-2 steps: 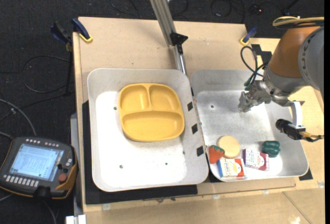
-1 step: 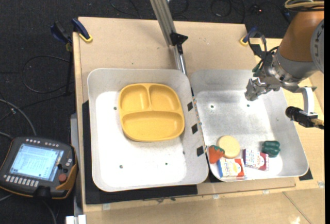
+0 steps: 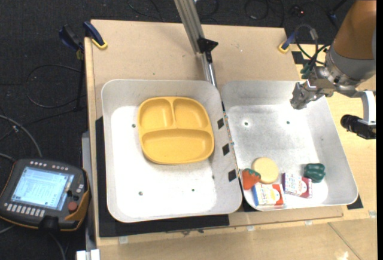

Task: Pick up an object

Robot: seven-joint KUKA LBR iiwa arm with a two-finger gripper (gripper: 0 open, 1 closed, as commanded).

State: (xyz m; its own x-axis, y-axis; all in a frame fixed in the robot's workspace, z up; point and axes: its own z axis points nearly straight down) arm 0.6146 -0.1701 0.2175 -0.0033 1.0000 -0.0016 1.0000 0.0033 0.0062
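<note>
The objects to pick from are lying bunched in the near corner of the right bin (image 3: 335, 145): a pale round cookie-like disc (image 3: 266, 168), a small red-orange toy vegetable (image 3: 250, 177) just to its left, a little printed carton (image 3: 268, 195) nearer the front, a second small printed packet (image 3: 297, 184) to its right, and a green knobbly toy (image 3: 315, 171) furthest right. The gripper (image 3: 301, 97) is hanging over the far right part of that bin, well apart from the cluster, and nothing is showing between its fingers; how far they are parted I cannot tell, since they are reading as one dark grey lump.

The crowding is looking like the main hazard. The disc, the vegetable and the carton are touching or nearly so, so a descending finger is likely to be landing on a neighbour and shoving the pile instead of closing round one piece. The disc looks flat and smooth, offering little to pinch; the cartons are looking glossy and light, apt to slide on the slick white floor. The cluster is also sitting close against the bin's raised near rim, leaving little room for a finger.

In the left bin (image 3: 119, 133) a yellow three-compartment plastic plate (image 3: 176, 131) is resting, smooth and rounded.
</note>
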